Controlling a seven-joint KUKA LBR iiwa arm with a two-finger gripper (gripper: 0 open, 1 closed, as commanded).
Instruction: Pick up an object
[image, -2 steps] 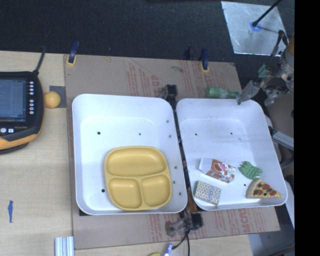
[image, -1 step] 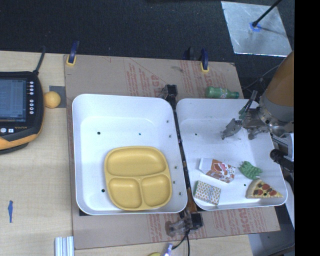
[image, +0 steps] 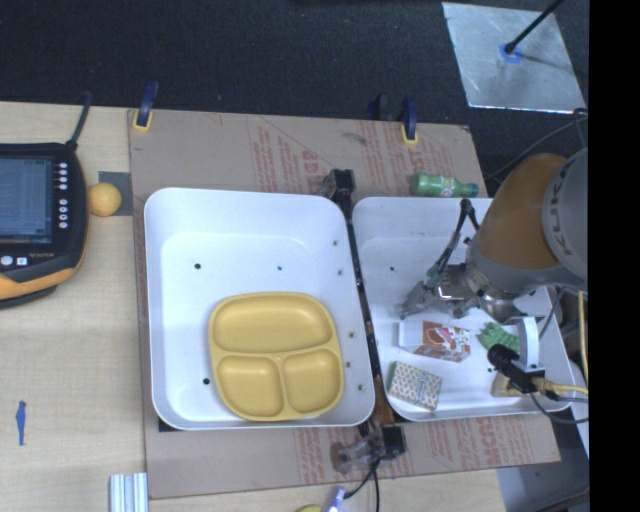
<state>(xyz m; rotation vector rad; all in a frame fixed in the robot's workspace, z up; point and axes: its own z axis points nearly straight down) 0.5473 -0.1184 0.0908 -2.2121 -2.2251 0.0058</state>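
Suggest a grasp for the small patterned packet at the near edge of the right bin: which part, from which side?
Judging from this view, come straight down on the patterned packet and pinch across its short edges. It lies flat, tilted, close to the right bin near wall, so a side approach looks blocked. The gripper hangs further back, above the red-and-white card.

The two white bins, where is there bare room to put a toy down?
The left white plastic bin has bare floor along its far side and left edge, around the yellow three-compartment plastic tray. The right white plastic bin is bare only in its far-left corner. Its near half is crowded: the end effector, a red-and-white card, a patterned square packet and a small green object.
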